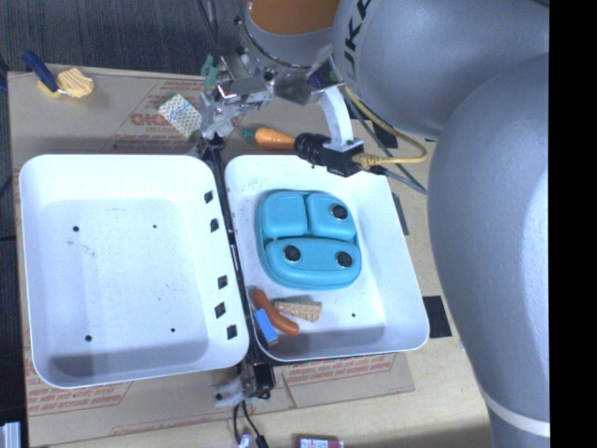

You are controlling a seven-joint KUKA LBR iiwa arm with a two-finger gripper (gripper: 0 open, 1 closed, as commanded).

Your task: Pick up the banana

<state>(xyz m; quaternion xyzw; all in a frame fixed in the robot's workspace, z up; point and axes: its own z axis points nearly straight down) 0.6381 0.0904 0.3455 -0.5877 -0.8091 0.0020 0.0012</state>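
Gripper (222, 106) low over the bins' far rim, just above the gap between left bin (37, 250) and right bin (396, 278). How wide it stands: cannot tell. Nothing seen held.

Pale yellow piece (76, 84), possibly the banana, lies on the cardboard (121, 101) beyond the left bin's far corner, touching a blue handle (37, 66), well apart from the gripper.

Right bin holds a blue moulded toy (308, 238); an orange piece (276, 317), a small blue piece (265, 326) and a tan waffle piece (300, 309) lie at its near wall. Carrot-like toy (273, 138) beside its far rim.
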